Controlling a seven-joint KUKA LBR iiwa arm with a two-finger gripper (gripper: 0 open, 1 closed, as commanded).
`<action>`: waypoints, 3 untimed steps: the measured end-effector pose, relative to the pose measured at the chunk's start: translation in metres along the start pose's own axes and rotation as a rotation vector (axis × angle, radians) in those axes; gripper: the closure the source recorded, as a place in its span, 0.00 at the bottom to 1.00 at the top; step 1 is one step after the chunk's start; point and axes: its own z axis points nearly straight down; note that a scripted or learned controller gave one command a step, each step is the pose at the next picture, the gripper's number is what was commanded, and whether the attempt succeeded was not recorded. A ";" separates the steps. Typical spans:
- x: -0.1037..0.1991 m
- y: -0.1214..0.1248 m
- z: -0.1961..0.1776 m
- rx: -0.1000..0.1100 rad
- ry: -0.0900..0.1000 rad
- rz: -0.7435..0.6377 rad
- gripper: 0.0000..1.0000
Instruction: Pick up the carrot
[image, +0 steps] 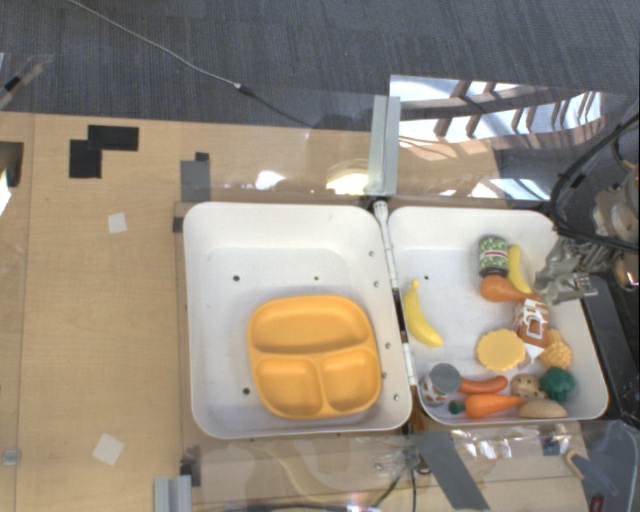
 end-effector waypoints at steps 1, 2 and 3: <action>-0.038 -0.045 0.078 -0.007 0.011 -0.023 1.00; -0.083 -0.049 0.055 -0.003 -0.002 -0.362 1.00; 0.026 0.004 0.103 -0.008 0.007 -0.416 1.00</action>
